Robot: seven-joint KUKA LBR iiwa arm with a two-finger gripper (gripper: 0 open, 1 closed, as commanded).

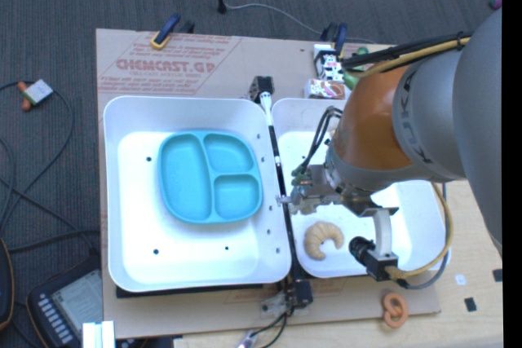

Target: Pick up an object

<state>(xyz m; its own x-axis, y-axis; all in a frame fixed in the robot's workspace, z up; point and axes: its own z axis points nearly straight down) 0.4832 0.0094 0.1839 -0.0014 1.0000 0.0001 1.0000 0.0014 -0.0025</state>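
Note:
A tan croissant (324, 239) lies at the near left corner of the right white bin (424, 234). My gripper (314, 198) hangs just above and behind it, close to the bin's left wall, under the arm's orange band (371, 122). The wrist hides the fingers. A light blue divided plate (210, 177) rests in the left white bin (130, 191).
A black divider bar (277, 167) runs between the two bins. A small orange ring (395, 308) lies on the bench in front of the right bin. Blue clamps (167, 29) hold the cardboard's far edge. Cables and a small box lie on the carpet at left.

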